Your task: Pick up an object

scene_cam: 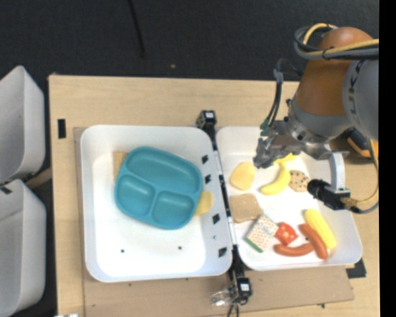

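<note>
Grey arm (pixel 327 98) highest in frame, over right bin (pixel 343 259) far edge. Pincer (pixel 267 154) down beside banana (pixel 277 180), just above yellow round piece (pixel 243 175); finger spread: cannot tell. Cookie (pixel 298 181) right of banana. Bread slice (pixel 245 207), sandwich (pixel 261 233), red pepper (pixel 285 232), sausages (pixel 303 246), corn (pixel 319 226) toward near rim. Left bin (pixel 99 256): blue tray (pixel 158 187), open floor nearer bench (pixel 66 104) front edge.

1. No legible text, brand, number or sign appears on any item.
2. Small box (pixel 261 233) near the front edge of the right bin (pixel 346 253): its face carries a red-and-white pattern and a green edge; no characters can be resolved.
3. Grey arm housing (pixel 364 104) at the right: dark marks are present, too blurred to read.
</note>
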Controlling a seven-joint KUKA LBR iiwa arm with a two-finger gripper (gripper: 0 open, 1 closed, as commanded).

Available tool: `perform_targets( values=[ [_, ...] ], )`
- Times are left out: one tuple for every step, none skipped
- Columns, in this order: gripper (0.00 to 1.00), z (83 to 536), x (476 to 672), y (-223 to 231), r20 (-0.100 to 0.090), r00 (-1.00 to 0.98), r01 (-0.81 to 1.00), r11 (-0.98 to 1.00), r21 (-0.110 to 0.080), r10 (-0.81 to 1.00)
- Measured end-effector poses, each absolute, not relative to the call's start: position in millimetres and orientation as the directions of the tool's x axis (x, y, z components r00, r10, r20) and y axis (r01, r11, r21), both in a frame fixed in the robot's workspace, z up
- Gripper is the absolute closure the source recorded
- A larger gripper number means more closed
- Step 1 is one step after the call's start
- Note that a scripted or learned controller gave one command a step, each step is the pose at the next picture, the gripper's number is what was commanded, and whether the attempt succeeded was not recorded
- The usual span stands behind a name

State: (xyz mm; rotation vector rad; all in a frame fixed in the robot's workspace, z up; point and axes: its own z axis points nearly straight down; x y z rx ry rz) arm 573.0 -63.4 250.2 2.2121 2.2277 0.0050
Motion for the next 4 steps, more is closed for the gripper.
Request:
perform_targets(
  values=[
    [1.00,232.5,597.0,-39.4,-0.001,-0.004,1.000,0.004,0.002,1.000],
    [1.00,230.8,588.4,-38.1,-0.001,-0.002,1.000,0.002,-0.001,1.000],
    [1.00,250.3,587.5,-42.5,-0.001,-0.002,1.000,0.002,0.003,1.000],
    [1.00,231.2,586.0,-34.6,-0.001,-0.004,1.000,0.004,-0.001,1.000]
  ],
)
